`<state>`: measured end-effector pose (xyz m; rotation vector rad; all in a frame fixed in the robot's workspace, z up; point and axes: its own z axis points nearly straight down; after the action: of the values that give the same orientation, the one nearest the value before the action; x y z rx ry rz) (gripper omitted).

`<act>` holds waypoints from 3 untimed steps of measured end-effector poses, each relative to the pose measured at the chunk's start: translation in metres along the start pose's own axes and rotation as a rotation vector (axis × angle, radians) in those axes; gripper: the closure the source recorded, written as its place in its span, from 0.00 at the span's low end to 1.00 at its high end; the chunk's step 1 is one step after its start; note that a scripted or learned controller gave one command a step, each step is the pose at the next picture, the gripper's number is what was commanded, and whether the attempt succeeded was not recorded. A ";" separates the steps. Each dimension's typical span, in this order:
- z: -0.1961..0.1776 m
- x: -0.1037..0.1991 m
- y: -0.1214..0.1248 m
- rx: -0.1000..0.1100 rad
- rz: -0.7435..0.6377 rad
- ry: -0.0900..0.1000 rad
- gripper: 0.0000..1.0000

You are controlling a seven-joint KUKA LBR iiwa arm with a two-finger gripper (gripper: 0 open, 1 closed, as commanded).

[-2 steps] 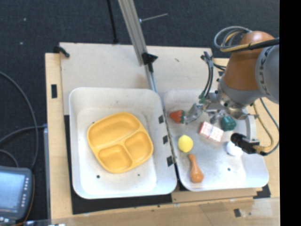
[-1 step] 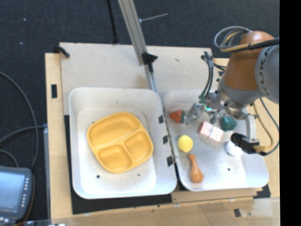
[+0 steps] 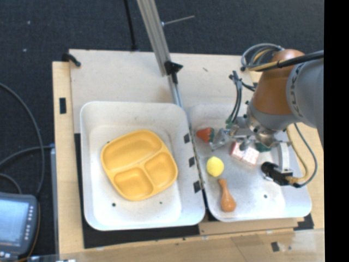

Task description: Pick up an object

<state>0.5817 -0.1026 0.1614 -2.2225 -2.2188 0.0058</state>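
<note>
With the gripper (image 3: 240, 141) low over the right bin's (image 3: 294, 198) far edge, jaw state unclear to us, we should centre squarely on the red-and-white box (image 3: 245, 155) before closing.

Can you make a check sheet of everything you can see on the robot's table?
Surface: pale wooden bench bearing a left white bin and a right white bin.
Job's things: in the right bin, a red round toy, a yellow ball, an orange pear-shaped toy and a pink-and-white box.
Clutter: yellow three-compartment plastic tray in the left bin.
Grippers: gripper low over the box; grasp unclear.
Cables: black cables along the arm.
Surroundings: dark carpet, metal post.
</note>
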 end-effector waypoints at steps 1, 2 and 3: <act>0.051 -0.012 0.004 -0.004 -0.001 -0.001 0.00; 0.056 -0.014 0.006 -0.011 0.001 -0.002 0.00; 0.045 -0.015 0.007 -0.014 0.007 -0.002 1.00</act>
<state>0.5888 -0.1178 0.1168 -2.2383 -2.2192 -0.0083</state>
